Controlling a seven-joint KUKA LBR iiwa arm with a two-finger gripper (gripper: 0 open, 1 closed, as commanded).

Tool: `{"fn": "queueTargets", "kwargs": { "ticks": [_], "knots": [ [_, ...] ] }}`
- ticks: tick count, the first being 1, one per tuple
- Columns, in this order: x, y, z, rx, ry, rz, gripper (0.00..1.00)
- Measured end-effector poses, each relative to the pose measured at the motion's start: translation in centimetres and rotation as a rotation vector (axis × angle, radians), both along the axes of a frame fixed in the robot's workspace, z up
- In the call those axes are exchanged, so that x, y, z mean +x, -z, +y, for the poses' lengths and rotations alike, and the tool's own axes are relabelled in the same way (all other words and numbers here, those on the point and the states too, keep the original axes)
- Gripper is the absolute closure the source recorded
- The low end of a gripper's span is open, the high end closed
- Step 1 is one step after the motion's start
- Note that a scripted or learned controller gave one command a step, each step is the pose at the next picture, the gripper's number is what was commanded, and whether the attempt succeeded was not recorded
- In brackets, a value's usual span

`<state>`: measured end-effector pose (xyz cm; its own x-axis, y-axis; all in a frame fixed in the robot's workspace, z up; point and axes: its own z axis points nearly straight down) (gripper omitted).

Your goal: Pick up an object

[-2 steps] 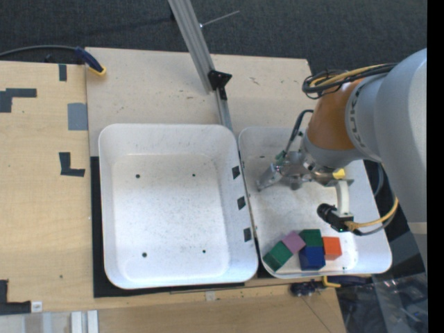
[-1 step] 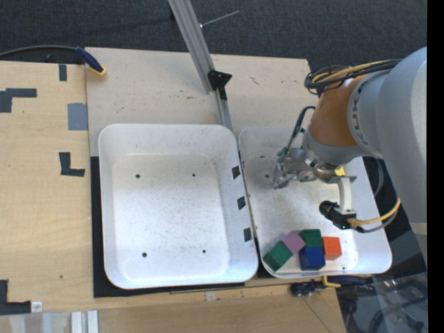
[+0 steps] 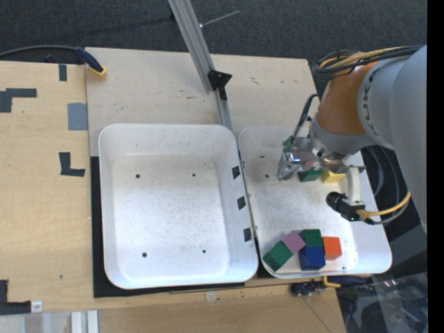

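Gripper [image 3: 290, 164] sits low over the upper part of the right bin [image 3: 274, 207], arm [image 3: 361, 106] reaching in from the right; cannot tell its grip state. Just beside it, a small green block [image 3: 309, 175] and yellow block [image 3: 334, 177], partly hidden. Near the bin's front edge, a cluster: green block [image 3: 279, 254], pink block [image 3: 294, 241], dark green block [image 3: 311, 237], blue block [image 3: 313, 257], orange block [image 3: 332, 247]. Left bin [image 3: 166, 207] alongside.

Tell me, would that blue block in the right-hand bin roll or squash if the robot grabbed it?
Probably neither. The blue block looks like a flat-faced cube, so it should sit rather than roll. It seems rigid and small, so likely light. Packed against the orange block and green block, it may nudge them when pushed.
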<state>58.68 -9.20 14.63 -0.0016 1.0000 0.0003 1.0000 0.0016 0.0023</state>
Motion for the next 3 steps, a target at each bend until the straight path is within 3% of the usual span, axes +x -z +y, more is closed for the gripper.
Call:
{"fn": "queueTargets", "kwargs": {
  "ticks": [2,3],
  "knots": [
    [0.2,-8.8,0.0,-0.001,0.000,-0.002,1.00],
    [1.3,-7.8,5.7,0.001,-0.005,0.004,1.00]
  ]
}}
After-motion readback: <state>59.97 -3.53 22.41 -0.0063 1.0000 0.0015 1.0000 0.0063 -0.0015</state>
